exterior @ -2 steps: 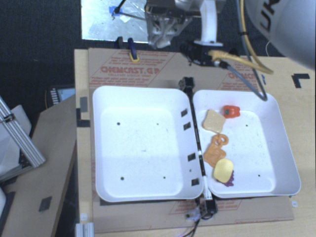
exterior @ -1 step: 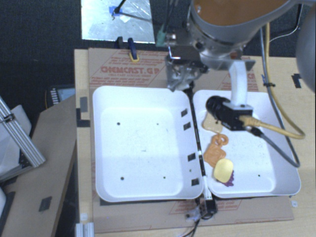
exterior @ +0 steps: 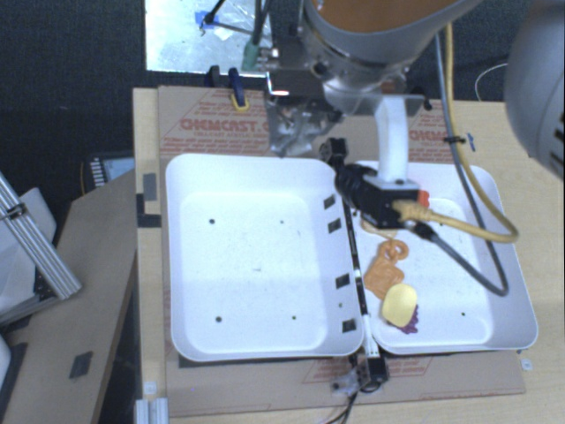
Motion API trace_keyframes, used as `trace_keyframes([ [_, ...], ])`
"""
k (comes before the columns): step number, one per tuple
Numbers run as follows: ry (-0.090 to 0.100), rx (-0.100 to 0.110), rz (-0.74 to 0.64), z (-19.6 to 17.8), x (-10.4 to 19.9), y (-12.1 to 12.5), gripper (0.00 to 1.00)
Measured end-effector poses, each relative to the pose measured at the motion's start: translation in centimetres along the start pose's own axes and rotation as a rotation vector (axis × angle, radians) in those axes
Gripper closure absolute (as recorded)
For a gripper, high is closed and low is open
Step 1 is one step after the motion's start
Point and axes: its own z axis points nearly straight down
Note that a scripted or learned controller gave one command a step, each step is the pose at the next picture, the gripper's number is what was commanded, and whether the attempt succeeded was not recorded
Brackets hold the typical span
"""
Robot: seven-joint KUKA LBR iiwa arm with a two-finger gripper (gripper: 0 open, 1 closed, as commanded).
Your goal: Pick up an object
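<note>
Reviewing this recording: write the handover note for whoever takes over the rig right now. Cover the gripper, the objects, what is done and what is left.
Gripper: over the far rim of the left bin. It is too blurred to judge its state, and no object can be seen in it.
Objects: an orange flat piece, a yellow rounded piece and a purple piece partly under the yellow one. All three lie in the right bin, near its left wall, towards the front.
Done: nothing lifted, as far as the view shows.
Left: the whole pick. The gripper has to go over to the right bin, grasp one piece and lift it.
</note>
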Motion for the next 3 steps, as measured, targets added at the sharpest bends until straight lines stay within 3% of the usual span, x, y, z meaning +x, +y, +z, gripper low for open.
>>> trace_keyframes([
  [1,-0.001,-0.002,0.004,0.0,-0.1,4.1,1.0],
  [2,-0.001,0.0,0.003,0.1,-0.1,4.0,0.0],
  [3,0.0,-0.002,0.001,-1.1,-0.1,4.0,1.0],
])
